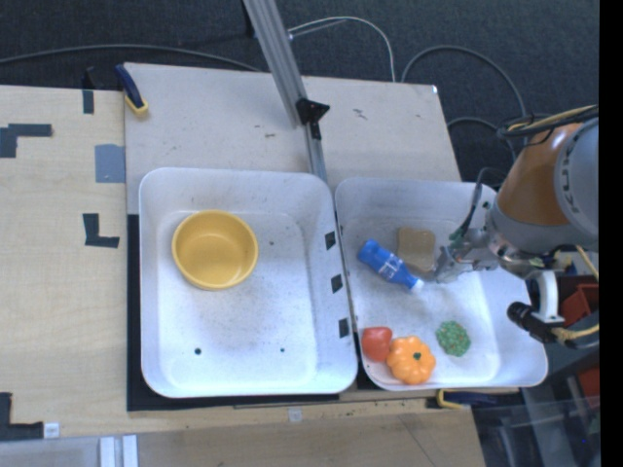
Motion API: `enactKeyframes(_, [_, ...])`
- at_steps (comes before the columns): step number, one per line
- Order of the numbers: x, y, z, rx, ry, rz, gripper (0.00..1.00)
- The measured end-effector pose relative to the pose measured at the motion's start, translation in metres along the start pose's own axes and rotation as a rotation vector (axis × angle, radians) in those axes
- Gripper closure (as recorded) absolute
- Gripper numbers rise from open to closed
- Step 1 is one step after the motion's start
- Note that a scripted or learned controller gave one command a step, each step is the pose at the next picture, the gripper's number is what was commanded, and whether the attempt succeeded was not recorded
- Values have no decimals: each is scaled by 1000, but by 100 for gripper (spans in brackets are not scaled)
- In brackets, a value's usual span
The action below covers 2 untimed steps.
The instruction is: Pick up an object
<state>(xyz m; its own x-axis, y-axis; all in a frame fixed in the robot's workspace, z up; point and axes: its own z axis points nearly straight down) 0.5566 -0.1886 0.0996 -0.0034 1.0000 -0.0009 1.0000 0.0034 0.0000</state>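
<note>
My gripper hangs low in the right bin, just right of a blue bottle lying on its side and beside a tan block. Nothing shows between its fingertips. A green lumpy piece, an orange pumpkin-shaped toy and a small red piece lie near the bin's front edge.
The left bin holds a yellow bowl. A grey metal pole slants up from the seam between the bins. The grey arm with its orange band enters from the right over the right bin's rim.
</note>
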Motion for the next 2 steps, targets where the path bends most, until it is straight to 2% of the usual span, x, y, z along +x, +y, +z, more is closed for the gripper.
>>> enactKeyframes(1, [-4,-5,-60,-4,-1,2,100])
enactKeyframes(2, [-6,-4,-103,-3,-1,2,100])
